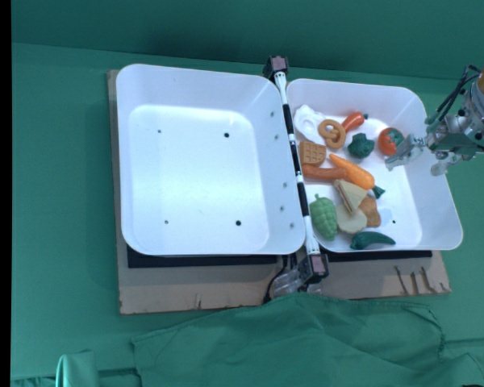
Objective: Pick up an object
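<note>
Right now the gripper (pixel 410 150) hangs over the 3 o'clock edge of the right bin (pixel 436 216). Its fingers are open and hold nothing. The red tomato (pixel 390 140) sits just beside them, toward 9 o'clock. The carrot (pixel 351 170) lies near the bin's middle.

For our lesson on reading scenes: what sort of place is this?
Probably a robot test bench: two white bins on green cloth, toy food in the right one, and a claw reaching in.
</note>
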